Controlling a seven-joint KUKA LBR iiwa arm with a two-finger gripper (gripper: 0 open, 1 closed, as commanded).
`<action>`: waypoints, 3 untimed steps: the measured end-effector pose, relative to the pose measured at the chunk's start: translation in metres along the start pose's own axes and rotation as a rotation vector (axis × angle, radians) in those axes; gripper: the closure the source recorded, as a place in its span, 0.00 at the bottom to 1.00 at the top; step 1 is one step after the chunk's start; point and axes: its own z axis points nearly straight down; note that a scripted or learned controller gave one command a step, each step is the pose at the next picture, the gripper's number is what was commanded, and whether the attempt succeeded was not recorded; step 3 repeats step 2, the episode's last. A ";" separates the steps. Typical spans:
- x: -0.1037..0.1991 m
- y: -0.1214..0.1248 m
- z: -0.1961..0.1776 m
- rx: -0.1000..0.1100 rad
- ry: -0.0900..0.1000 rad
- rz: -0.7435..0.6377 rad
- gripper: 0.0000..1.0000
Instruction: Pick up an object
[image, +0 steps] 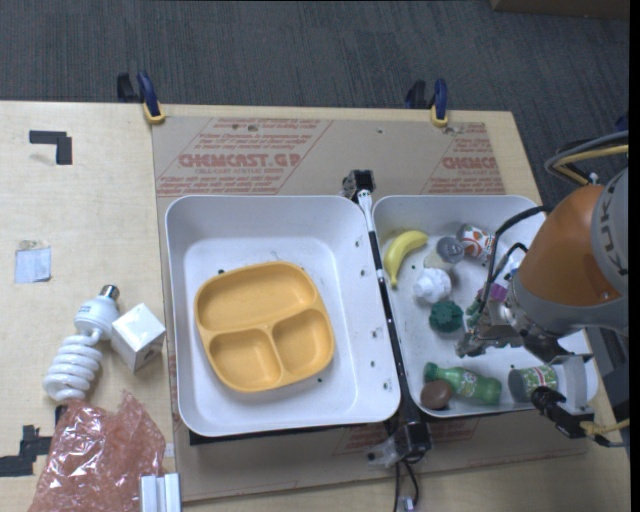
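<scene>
The gripper (478, 335) is low in the right bin (455, 208), and I cannot tell if it is spread or pinching anything. It sits in a tight crowd: the dark green ball (446, 317) is just beside it, the white ball (433, 285) and banana (402, 252) are a bit farther, and the green bottle (466, 383) lies below. It could bump the round ball and make it roll away. It could also grab at the edge of two things and come up with nothing.

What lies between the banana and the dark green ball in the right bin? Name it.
A white ball sits between the banana and the dark green ball, seen in the camera view.
</scene>
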 end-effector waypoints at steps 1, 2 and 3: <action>0.000 0.000 0.000 0.000 0.000 0.000 0.00; 0.014 -0.004 0.031 -0.004 -0.002 -0.003 0.00; 0.014 -0.004 0.031 -0.004 -0.002 -0.003 0.00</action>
